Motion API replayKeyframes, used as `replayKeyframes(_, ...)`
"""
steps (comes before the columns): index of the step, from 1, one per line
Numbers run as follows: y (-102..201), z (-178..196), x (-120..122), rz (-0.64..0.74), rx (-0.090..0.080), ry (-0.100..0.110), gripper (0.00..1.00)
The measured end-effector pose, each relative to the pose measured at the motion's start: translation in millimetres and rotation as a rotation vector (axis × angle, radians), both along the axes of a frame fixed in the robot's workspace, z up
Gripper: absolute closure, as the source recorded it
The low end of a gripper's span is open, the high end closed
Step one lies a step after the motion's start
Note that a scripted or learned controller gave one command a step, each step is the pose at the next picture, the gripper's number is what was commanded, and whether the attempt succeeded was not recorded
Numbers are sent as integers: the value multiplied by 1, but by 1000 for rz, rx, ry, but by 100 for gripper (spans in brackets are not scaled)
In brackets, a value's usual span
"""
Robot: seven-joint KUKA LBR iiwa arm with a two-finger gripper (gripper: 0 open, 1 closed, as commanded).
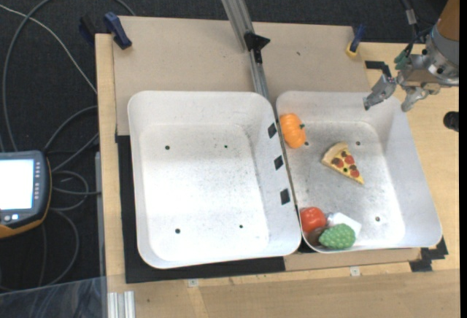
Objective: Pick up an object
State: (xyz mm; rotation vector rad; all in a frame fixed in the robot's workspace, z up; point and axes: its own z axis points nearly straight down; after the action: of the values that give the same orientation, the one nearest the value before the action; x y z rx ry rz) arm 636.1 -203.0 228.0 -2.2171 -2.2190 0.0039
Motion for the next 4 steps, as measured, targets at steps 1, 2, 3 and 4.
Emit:
replayKeyframes(1,9,-47,-3,1,1,1,0)
replayKeyframes(2,16,-98,4,1,1,1,0)
replayKeyframes(3,15,-82,6,2,-2,-7,100)
replayKeyframes(4,11,-32,16,1,-4,-12,100)
